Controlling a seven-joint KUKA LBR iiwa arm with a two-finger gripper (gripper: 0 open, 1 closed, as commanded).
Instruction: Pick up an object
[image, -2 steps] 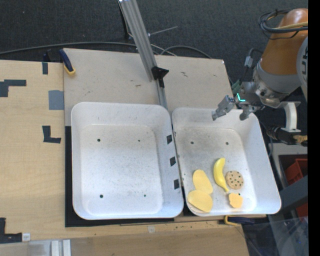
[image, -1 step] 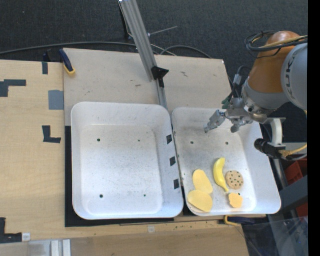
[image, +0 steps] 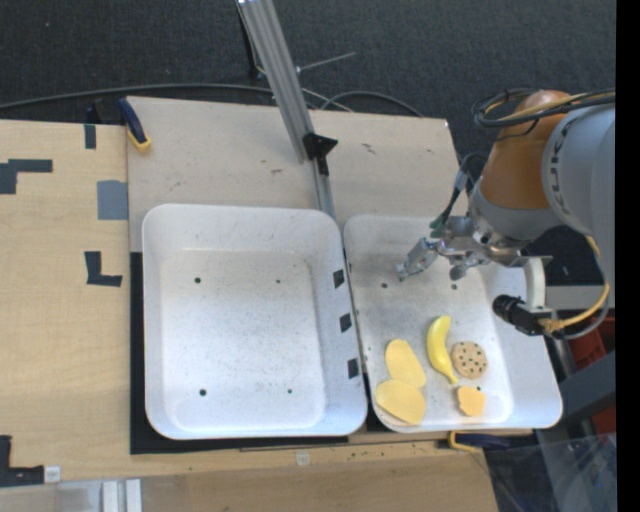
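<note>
Overhead, the tool (image: 432, 256) hangs above the far part of the right bin (image: 375, 250), its fingers apart with nothing between them.
Well apart from it, at the bin's near end, lie a banana (image: 438, 346), a round cookie (image: 468, 358) just beside it, a small orange piece (image: 471, 402), and two pale yellow pieces (image: 403, 381). The left bin (image: 160, 300) sits alongside on the tabletop (image: 220, 160).

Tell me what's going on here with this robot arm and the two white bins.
The arm's gripper hangs over the upper part of the right bin, with nothing seen between its fingers. The items lie lower in that bin: a banana, a round cookie, two pale yellow pieces and a small orange piece. No pickup has happened yet.
</note>
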